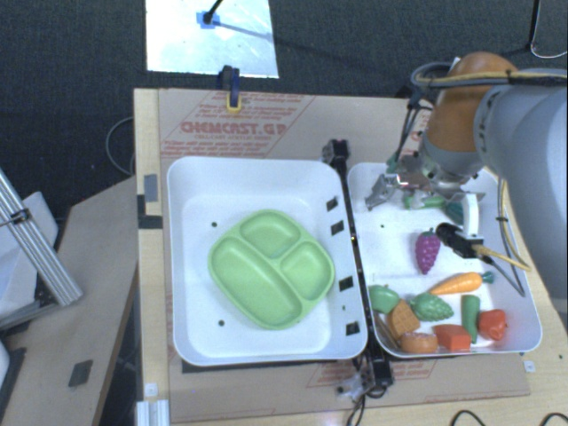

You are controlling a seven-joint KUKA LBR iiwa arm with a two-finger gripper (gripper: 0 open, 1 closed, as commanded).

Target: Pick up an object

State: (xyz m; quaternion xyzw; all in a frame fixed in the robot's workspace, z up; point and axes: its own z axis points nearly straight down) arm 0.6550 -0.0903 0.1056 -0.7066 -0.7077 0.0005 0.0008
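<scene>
The end effector (417,187) sits low over the far end of the right bin (532,331), near its back wall; whether it is apart or together cannot be told from this slant. A green and white item (457,204) lies just beside it. Nearer the middle rests a purple grape bunch (428,250), with a carrot (459,283) below it. Toy vegetables crowd the near edge, among them a red tomato (493,324). The left bin (182,180) holds a green divided plate (272,269) on the desk (226,122).
</scene>
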